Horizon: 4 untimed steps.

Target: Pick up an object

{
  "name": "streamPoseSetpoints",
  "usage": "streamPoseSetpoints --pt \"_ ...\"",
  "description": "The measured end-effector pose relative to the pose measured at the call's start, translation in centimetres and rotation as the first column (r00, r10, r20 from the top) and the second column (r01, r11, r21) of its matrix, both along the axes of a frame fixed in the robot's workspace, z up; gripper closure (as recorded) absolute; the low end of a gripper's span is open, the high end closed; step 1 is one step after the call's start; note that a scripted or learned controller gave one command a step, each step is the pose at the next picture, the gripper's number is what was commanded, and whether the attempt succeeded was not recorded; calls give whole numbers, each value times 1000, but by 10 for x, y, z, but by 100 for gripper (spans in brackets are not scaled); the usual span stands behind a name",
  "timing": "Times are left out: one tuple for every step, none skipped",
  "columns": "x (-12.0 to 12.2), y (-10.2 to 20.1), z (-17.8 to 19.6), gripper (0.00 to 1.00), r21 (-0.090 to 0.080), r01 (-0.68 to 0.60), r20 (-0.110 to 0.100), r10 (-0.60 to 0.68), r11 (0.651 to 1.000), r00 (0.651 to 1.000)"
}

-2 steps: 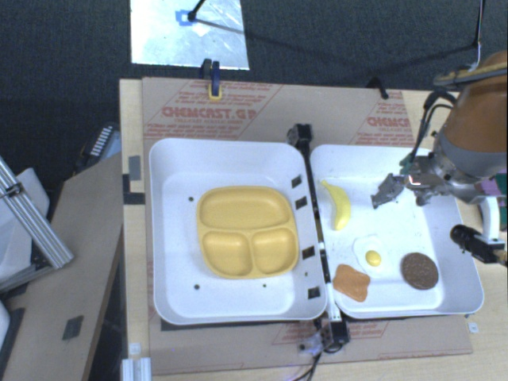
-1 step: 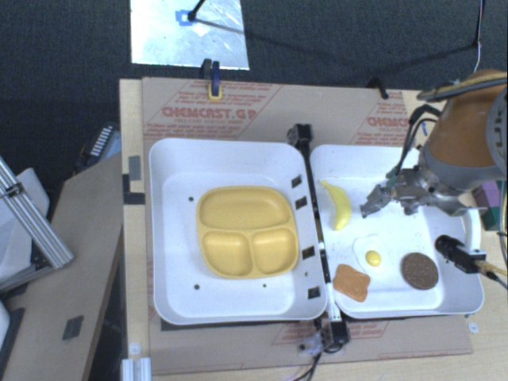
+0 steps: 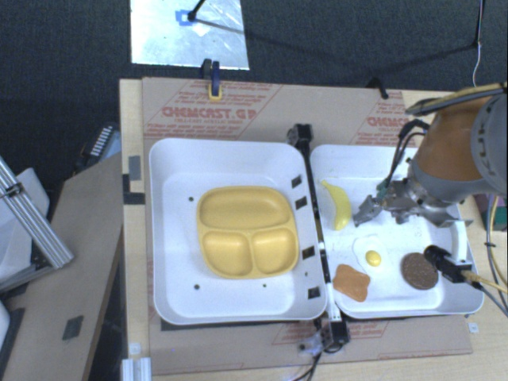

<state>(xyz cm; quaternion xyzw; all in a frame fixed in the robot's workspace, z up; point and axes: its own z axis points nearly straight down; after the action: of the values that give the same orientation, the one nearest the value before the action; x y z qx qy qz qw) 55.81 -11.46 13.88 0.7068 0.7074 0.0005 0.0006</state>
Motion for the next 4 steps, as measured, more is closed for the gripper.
streamPoseSetpoints --pt "0 0 10 100 -1 -1 1 1 1000 1000" --pt "7 -6 55 100 -1 -2 1 2 1000 1000" --pt "-1 -1 108 100 -1 -3 4 3 1000 1000" --pt "0 -1 129 100 0 -3 1 3 1000 1000"
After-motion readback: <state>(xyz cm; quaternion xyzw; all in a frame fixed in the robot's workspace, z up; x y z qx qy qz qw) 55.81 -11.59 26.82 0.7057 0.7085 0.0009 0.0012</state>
